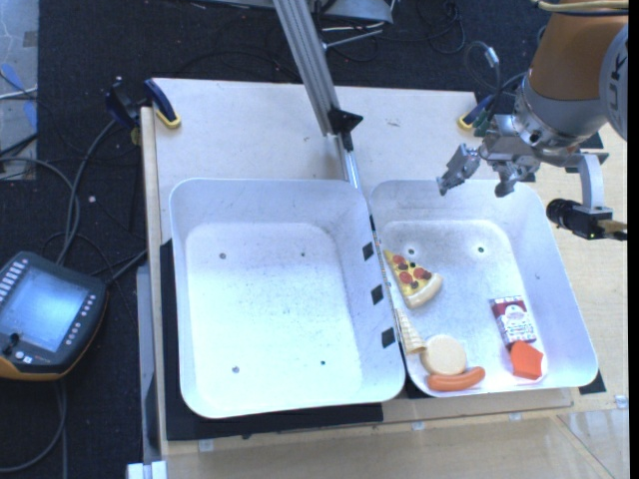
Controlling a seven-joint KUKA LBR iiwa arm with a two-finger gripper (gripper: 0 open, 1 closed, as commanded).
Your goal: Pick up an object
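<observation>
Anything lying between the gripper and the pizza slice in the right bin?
No. In the camera view, the gripper hangs open over the right bin's far edge, and the stretch of bin floor down to the pizza slice is bare white.

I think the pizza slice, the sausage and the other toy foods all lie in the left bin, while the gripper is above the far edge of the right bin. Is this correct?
Not quite. The camera view shows the pizza slice, the sausage and the other toy foods lying in the right bin, not the left bin. The rest holds: the gripper is above the right bin's far edge.
</observation>
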